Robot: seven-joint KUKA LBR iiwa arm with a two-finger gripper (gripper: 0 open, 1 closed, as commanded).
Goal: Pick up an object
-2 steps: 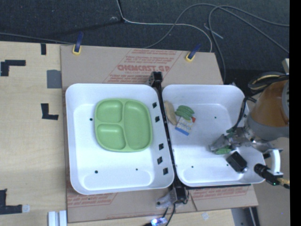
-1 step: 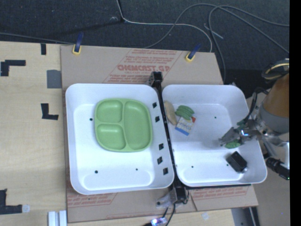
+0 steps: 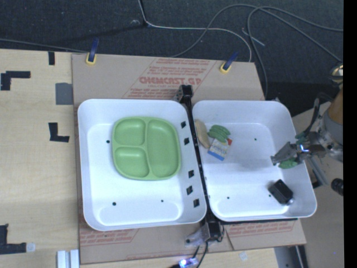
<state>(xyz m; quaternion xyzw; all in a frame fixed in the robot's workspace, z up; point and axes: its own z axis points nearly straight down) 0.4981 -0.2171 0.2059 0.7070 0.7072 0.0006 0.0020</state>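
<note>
A small green object [image 3: 289, 163] sits at the tip of the claw [image 3: 285, 158], above the right wall of the right bin [image 3: 262, 121]; its shape and long axis are too small and blurred to read. The claw's dark fingers point leftward into the bin from the view's right edge, and they appear closed around the green object, which shows between them. Behind the claw, the grey wrist with its teal-marked fittings runs off to the right.

Just below the claw, a black block [image 3: 280, 191] lies on the bin floor near the bottom right corner, its long axis running diagonally from upper left to lower right. Well apart from it, near the bin's left wall, a cluster rests together: a tan wooden piece [image 3: 201, 133] with its long axis running down the wall, a green ridged item [image 3: 219, 132] just beside it, and a small white packet with red and blue marks [image 3: 220, 147] touching the green item from below.

A black hinge-like strip [image 3: 192, 149] runs between the two bins. In the left bin [image 3: 95, 166], a light green divided plate [image 3: 146, 148] with three compartments lies flat near the centre.

Both bins stand on a brown cardboard sheet [image 3: 167, 74] printed with red lettering, held by yellow and blue clamps [image 3: 91, 54] at its top edge, on a light wooden table [image 3: 33, 166]. Thin cables [image 3: 234, 15] trail across the dark surface beyond.
</note>
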